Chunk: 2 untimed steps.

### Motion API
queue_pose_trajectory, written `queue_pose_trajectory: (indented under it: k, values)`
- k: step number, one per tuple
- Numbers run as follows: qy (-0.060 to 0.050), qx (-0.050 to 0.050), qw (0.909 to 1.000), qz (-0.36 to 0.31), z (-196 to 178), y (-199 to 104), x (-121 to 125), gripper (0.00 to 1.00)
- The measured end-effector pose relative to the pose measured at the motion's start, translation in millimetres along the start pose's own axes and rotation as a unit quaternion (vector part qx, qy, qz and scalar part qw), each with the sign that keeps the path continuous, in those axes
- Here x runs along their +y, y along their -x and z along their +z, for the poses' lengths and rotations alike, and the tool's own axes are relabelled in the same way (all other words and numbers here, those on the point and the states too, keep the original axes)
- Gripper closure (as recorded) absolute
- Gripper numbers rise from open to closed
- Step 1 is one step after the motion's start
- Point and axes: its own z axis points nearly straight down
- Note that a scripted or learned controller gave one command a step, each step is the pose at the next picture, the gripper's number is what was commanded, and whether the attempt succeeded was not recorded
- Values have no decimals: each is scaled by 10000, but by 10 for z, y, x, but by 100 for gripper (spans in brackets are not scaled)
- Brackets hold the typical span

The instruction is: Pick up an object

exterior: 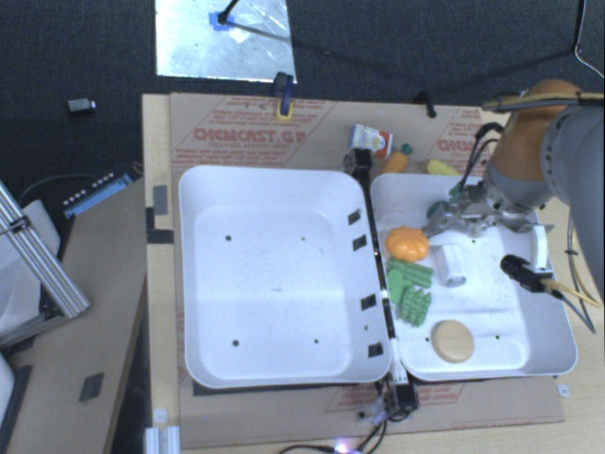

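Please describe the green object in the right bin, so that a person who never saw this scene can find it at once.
Look at the right bin, next to the divider shared with the left bin. The green object lies against that edge, below the orange ball. It alone is green, flat and ridged.

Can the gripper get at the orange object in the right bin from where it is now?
Probably yes. The orange object lies uncovered on the right bin floor, just beside the gripper; the green object sits below it, not over it.
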Motion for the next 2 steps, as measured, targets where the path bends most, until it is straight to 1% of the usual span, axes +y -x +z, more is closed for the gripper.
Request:
queue_pose_trajectory:
  k: [1,2]
  values:
    - [62,-6,10000,-51,-68,-546,315,0]
    - [37,-6,10000,-13,-57,-446,83,0]
